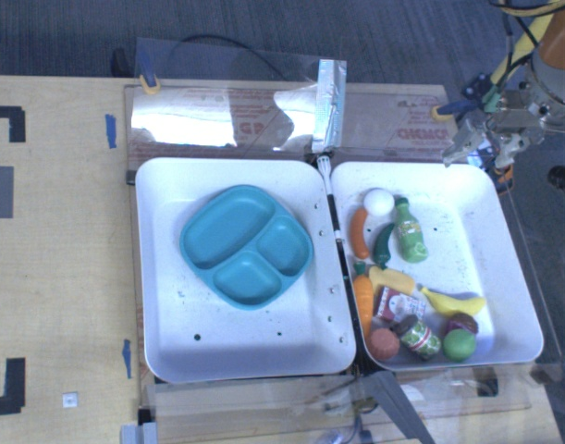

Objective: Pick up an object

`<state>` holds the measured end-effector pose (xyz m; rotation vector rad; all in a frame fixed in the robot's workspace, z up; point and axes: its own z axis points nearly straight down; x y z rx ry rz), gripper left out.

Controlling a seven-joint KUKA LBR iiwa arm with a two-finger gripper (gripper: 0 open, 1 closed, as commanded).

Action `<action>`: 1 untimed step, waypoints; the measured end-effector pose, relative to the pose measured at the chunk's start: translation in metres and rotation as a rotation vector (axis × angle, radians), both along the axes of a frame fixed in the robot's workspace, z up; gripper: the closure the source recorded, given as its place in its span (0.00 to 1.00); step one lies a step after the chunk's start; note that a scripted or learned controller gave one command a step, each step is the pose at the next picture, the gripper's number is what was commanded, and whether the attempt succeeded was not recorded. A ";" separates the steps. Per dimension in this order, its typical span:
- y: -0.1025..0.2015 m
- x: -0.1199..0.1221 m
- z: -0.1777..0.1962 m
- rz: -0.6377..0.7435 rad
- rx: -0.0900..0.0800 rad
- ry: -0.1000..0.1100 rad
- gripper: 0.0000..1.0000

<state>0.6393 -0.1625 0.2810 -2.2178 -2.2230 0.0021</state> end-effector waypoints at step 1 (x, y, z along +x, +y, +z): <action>0.039 0.025 -0.120 0.063 0.003 0.010 0.00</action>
